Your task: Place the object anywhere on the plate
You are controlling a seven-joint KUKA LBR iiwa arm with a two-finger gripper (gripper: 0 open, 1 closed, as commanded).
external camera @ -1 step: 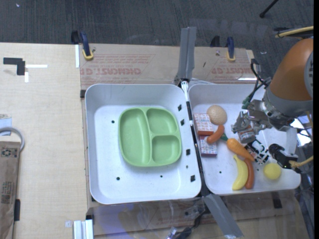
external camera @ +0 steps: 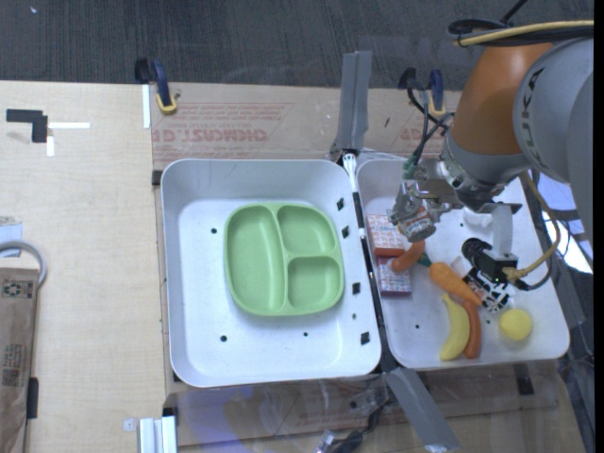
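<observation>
A green divided plate (external camera: 283,258) lies in the middle of the left white bin (external camera: 189,347). My gripper (external camera: 413,219) hangs over the left part of the right bin (external camera: 547,343), just above a short orange piece (external camera: 408,257) and beside a red-and-white box (external camera: 381,235). Nothing shows held in it. The plate carries nothing.
A pinkish flat box (external camera: 394,282) lies by the right bin's left wall. A yellow banana (external camera: 455,329), a long orange carrot-like thing (external camera: 461,297) and a yellow lemon (external camera: 515,324) sit at the bin's front. The raised divider (external camera: 360,253) separates the two bins.
</observation>
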